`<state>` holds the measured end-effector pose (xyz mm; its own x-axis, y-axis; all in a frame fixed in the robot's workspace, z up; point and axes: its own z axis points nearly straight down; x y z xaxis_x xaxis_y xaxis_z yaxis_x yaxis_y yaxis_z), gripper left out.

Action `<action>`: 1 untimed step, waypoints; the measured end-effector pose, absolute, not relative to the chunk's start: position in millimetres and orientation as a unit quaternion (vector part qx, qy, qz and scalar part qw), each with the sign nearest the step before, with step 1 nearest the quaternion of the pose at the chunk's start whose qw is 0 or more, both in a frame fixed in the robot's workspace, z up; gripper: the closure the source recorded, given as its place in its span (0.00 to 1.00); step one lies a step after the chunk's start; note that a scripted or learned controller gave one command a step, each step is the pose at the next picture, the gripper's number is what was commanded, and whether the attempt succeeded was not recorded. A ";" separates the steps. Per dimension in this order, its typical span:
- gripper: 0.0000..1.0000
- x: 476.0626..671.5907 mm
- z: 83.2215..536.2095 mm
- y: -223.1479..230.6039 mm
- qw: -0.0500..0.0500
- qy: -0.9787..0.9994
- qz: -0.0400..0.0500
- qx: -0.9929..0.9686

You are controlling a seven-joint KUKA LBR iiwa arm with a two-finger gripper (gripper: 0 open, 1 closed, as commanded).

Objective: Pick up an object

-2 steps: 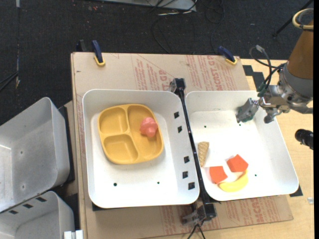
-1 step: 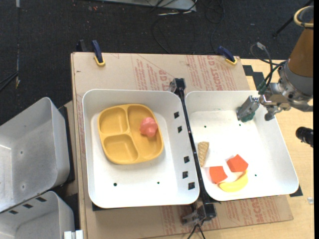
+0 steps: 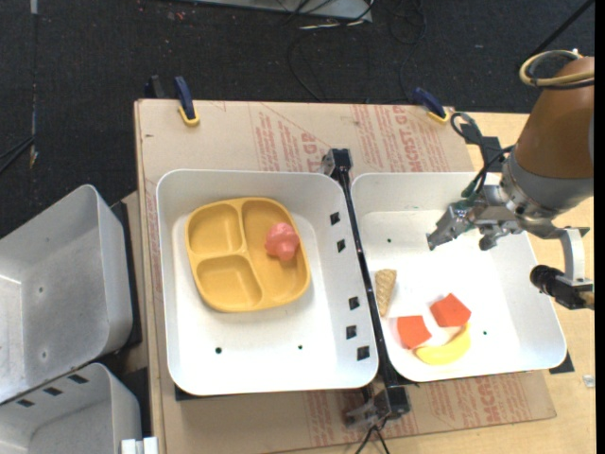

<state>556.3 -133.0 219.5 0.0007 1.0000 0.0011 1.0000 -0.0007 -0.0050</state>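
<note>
In the right bin (image 3: 529, 282) lie a tan waffle cone (image 3: 386, 289), two orange-red blocks (image 3: 450, 310) (image 3: 412, 331) and a yellow banana (image 3: 446, 350), all near the front. My gripper (image 3: 463, 240) hangs over the back half of that bin, above and behind the blocks. Its fingers (image 3: 439, 238) are spread apart with nothing between them. A pink toy (image 3: 282, 241) rests in the right compartment of a yellow divided plate (image 3: 227, 287) in the left bin (image 3: 189, 348).
A black divider rail (image 3: 357, 282) runs between the two bins. Grey tubs (image 3: 57, 291) stand off the bench to the left. Blue-and-yellow clamps (image 3: 185, 102) hold the board's back edge. White floor shows in the right bin's back left corner.
</note>
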 end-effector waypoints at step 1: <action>0.00 559.4 175.3 -129.8 0.002 -0.707 0.001 -0.708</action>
